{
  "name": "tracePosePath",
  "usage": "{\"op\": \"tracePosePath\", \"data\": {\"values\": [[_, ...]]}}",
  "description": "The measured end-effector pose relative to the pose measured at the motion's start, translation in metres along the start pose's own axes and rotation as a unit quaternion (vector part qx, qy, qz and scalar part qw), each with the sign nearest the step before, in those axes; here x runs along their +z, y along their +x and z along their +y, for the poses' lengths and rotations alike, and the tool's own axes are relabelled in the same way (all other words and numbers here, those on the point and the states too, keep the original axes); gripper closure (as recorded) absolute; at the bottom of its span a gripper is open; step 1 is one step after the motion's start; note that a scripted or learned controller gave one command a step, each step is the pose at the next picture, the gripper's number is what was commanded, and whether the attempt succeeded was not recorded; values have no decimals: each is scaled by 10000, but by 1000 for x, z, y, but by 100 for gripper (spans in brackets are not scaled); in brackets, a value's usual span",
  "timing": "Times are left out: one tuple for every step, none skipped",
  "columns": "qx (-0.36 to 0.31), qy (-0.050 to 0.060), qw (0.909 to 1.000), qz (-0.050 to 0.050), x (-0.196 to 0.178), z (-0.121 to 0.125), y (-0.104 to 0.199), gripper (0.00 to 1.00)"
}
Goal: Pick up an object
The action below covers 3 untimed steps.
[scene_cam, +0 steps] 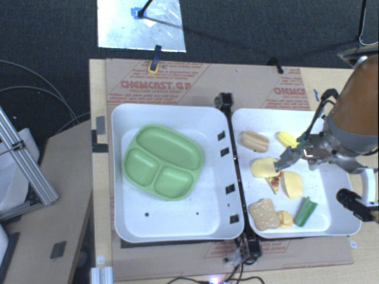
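The right bin (331, 223) holds several toy foods: a tan bread roll (254, 139), a small yellow piece (288, 138), a yellow lump (262, 168), a red pizza slice (274, 184), a pale yellow wedge (292, 184), a tan cracker (264, 213), a little yellow bit (285, 219) and a green stick (305, 211). My gripper (283, 161) reaches in from the right, low over the bin's middle. Its tip sits at the right edge of the yellow lump, just above the pizza slice. I see nothing lifted.
The left bin (136, 229) holds a green divided plate (163, 161). A black divider with clips (232, 158) runs between the bins. The arm's grey body (355, 123) covers the right bin's far right side. Cardboard lies under both bins.
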<state>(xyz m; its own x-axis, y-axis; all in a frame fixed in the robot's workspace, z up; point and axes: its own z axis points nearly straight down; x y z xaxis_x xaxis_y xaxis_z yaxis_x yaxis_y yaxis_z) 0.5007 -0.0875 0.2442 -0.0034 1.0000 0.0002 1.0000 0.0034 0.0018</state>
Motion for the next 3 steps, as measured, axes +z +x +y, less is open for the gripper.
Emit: {"op": "tracePosePath", "data": {"values": [[10,43,10000,4,122,32,-6,0],[23,-43,10000,-13,157,13,-48,0],[27,-52,10000,-40,156,-12,-41,0]]}}
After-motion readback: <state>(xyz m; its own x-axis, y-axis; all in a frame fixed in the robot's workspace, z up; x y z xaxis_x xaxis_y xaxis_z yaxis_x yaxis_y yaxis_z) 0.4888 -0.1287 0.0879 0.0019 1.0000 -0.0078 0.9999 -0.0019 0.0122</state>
